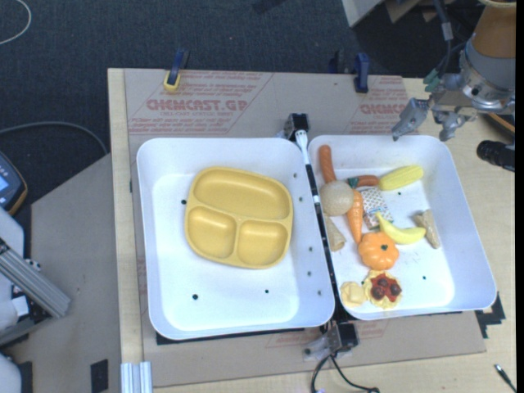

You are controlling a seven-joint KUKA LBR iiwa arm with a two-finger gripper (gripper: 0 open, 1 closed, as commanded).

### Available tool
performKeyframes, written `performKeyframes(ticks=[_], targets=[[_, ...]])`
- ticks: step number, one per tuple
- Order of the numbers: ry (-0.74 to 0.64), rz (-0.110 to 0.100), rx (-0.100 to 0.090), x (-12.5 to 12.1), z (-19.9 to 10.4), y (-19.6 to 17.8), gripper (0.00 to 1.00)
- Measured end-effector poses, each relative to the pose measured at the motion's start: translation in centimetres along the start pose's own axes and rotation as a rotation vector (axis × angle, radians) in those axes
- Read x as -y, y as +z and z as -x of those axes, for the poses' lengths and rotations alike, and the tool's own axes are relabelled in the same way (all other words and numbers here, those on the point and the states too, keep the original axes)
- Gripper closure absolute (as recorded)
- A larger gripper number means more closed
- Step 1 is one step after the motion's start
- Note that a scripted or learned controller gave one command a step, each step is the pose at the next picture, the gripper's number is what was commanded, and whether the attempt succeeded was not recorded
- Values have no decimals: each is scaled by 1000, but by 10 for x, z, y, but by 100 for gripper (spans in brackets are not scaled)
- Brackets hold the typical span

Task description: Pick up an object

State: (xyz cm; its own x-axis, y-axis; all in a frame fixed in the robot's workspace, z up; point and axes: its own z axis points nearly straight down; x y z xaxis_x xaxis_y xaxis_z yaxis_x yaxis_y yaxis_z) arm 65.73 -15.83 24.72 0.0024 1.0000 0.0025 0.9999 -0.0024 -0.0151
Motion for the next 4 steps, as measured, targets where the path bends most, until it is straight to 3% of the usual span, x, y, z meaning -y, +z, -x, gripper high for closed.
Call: performKeyframes(ticks=[1, 4], targets=[[-3, 15, 2, -2, -1, -10, 0], [-4, 14, 3, -2, -14, 140, 0]])
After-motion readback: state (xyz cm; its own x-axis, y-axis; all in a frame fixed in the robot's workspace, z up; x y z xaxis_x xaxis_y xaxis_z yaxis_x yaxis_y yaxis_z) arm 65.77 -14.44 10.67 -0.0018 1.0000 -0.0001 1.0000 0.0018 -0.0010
